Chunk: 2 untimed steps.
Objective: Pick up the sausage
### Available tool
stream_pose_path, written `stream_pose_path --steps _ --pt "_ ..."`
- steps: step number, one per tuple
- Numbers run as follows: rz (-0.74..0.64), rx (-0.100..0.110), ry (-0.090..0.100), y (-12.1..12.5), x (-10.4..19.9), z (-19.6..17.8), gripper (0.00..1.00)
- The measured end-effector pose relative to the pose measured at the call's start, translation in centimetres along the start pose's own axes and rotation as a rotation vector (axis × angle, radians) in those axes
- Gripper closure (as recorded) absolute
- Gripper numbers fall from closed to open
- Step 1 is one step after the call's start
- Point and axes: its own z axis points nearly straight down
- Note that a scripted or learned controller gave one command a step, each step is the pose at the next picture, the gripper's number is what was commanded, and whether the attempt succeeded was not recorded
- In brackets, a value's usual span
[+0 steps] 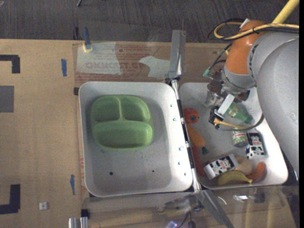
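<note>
Hovering with fingers [212, 99] over right bin's [195, 92] far half, opening impossible to tell, well apart from sausage [259, 171] lying slantwise in near right corner, just beside banana [234, 178].

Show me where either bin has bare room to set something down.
Left bin: a wide bare floor from the green plate down to the bin's lower wall. Right bin: only a small patch in its top-left corner. Its lower end is crowded with a banana and a cow-print carton.
</note>
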Motion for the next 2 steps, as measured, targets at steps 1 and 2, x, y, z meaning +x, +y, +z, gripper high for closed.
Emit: stream_pose_path --steps 1,2 --pt "-0.001 0.001 0.0 0.0 0.1 0.0 0.0" --pt "0.022 0.002 0.0 -0.7 2.3 -8.9 0.0"
